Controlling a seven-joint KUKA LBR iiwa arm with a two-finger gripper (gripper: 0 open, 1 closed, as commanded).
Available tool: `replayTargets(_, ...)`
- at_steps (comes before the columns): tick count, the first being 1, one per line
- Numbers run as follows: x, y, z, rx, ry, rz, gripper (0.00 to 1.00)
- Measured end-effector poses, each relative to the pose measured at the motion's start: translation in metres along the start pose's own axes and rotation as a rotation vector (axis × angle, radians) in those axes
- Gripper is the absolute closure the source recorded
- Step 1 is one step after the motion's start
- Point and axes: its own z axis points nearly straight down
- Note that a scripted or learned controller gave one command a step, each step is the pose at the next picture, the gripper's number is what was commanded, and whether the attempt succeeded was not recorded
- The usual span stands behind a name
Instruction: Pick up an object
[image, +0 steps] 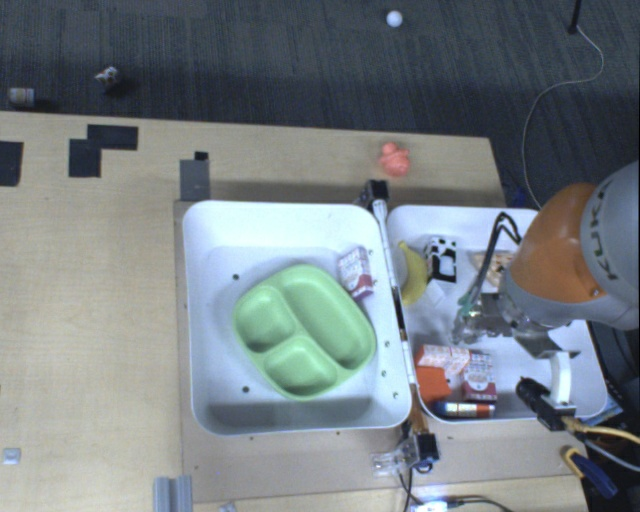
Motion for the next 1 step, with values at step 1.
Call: replayTargets(1, 0.0, -0.0001, 0.0001, 0.0, 0.0, 0.0, 0.0)
